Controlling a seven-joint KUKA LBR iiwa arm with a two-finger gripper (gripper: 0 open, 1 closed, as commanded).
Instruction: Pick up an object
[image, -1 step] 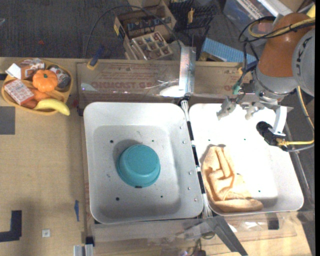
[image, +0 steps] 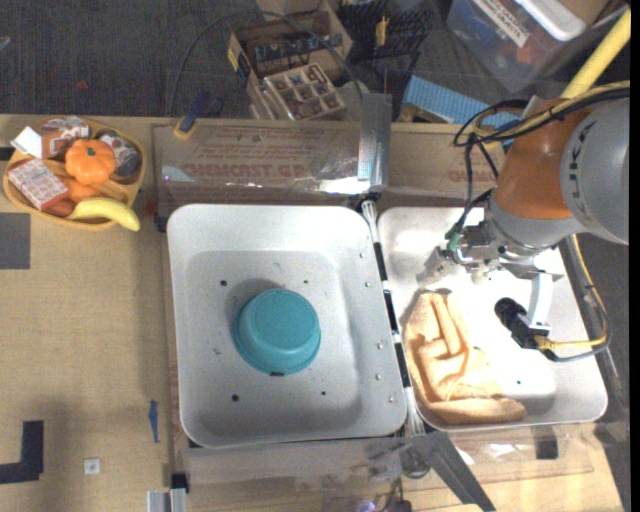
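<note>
A crumpled yellow-orange cloth (image: 447, 355) lies in the right bin (image: 570, 395), along its left wall and front. A teal bowl (image: 278, 330) sits upside down in the middle of the left bin (image: 200, 250). My gripper (image: 455, 260) hangs over the back left part of the right bin, just above the cloth's far end. Nothing is visibly held in it. The grey arm with its orange band (image: 538, 185) reaches in from the right.
A black part with a yellow cable (image: 520, 322) hangs off the wrist over the right bin's middle. A basket of toy fruit (image: 75, 175) stands at the bench's back left. A clear plastic sheet (image: 270, 165) lies behind the bins.
</note>
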